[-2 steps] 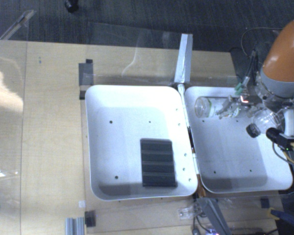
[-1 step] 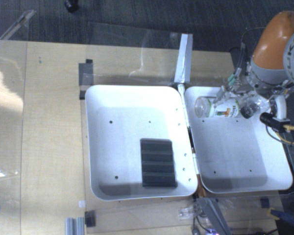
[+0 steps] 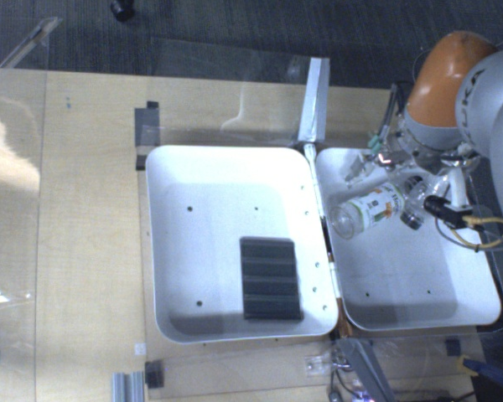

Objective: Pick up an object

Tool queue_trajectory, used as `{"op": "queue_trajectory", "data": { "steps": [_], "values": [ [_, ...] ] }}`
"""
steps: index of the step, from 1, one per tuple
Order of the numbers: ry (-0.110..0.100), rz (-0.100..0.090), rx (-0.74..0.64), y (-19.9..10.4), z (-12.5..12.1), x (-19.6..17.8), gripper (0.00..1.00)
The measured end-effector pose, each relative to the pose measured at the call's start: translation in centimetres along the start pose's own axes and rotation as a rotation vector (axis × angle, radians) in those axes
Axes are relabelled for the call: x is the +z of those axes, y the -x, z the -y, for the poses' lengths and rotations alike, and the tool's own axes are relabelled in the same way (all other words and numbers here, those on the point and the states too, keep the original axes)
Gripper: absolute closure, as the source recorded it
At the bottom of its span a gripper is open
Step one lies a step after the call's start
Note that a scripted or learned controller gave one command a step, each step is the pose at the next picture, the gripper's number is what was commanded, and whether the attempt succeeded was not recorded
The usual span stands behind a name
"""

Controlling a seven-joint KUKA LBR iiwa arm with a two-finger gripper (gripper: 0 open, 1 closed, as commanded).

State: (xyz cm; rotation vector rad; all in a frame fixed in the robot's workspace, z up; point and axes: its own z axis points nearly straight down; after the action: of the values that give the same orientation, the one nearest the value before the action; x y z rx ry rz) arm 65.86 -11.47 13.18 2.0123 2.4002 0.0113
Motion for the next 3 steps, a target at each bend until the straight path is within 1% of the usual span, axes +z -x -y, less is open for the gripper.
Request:
{"op": "queue_trajectory", "data": {
  "steps": [1, 2, 3],
  "values": [
    [-0.003, 0.0, -0.009, 4.0, 5.1, 4.3, 0.0],
    [-0.001, -0.002, -0.209, 5.5, 7.2, 4.3, 0.0],
    [0.002, -0.002, -0.512, 7.0, 10.1, 4.1, 0.0]
  ]
}}
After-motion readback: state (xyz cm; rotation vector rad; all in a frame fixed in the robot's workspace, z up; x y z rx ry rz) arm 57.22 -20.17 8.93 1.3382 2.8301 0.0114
